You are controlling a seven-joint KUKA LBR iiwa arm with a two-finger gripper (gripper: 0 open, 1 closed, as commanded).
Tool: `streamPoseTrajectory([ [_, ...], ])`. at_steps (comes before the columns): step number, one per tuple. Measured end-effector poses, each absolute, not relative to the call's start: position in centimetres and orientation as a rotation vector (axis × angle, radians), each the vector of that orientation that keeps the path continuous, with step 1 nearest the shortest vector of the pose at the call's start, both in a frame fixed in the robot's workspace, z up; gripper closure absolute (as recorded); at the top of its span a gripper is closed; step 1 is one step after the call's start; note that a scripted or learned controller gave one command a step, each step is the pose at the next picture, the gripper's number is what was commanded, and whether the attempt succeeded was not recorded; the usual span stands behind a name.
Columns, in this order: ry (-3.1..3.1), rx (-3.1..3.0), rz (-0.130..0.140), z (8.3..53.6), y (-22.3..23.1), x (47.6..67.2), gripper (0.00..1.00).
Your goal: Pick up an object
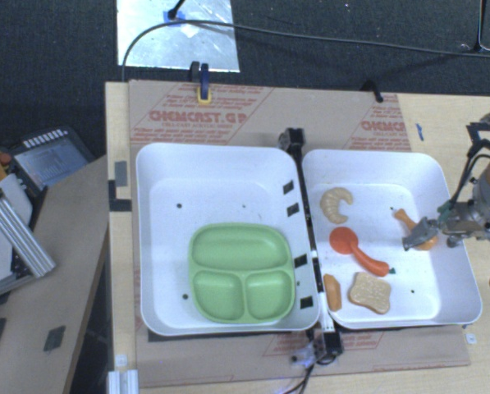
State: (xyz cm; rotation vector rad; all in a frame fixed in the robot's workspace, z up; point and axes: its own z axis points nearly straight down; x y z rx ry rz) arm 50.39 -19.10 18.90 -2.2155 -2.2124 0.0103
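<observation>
Pincer (419, 238) low at right bin's (454, 302) right side, over small orange carrot-shaped piece (410, 223); grip state unclear. Croissant (337, 204), orange spoon (357, 249), toast (370, 292) w/in same bin. Green divided tray (241, 271) in left bin (158, 220).

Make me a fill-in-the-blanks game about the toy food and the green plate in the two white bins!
1. The green plate has ____ compartments.
2. The green plate lies in the ____ bin.
3. The toast slice lies in the ____ bin, near its front edge.
4. The spoon beside the croissant is colored ____.

Missing words: three; left; right; orange
</observation>
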Motion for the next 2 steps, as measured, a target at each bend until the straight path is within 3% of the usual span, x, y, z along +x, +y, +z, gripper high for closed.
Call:
streamPoseTrajectory([
  [1, -2.226, -2.219, -0.001, 19.6, -19.0, 50.7, 0.00],
  [2, -2.221, -2.218, 0.001, 15.4, -19.0, 50.3, 0.00],
])
